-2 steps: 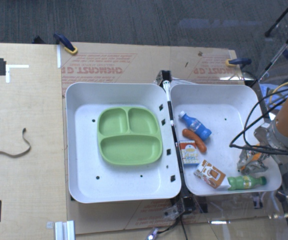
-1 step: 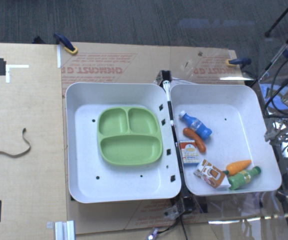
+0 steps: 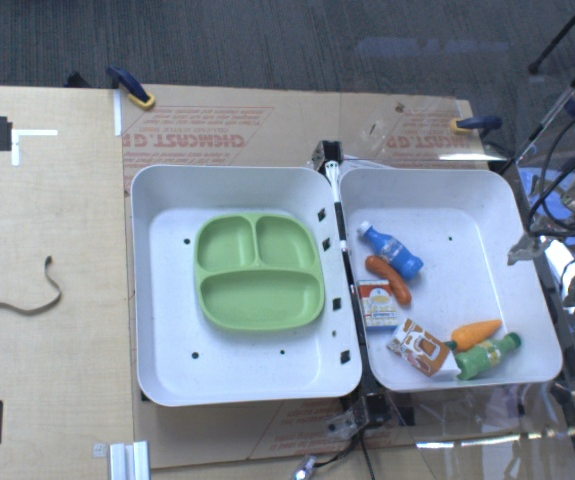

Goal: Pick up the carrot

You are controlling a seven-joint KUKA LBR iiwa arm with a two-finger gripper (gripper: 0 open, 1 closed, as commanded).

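I find the carrot (image 3: 476, 333) near the front right corner of the right bin (image 3: 487, 183), touching the green bottle (image 3: 487, 356) just below it. I'd come down across its middle, clear of that bottle. The pincer's state I cannot tell.

1. The carrot (image 3: 476, 333) has its lower edge touching the green bottle (image 3: 487, 357); which one overlaps the other is unclear.
2. Print on the small carton (image 3: 377, 304) and the snack packet (image 3: 419, 348) is too small to read.
3. Cables and frame parts (image 3: 567, 218) at the right are cut off by the edge.
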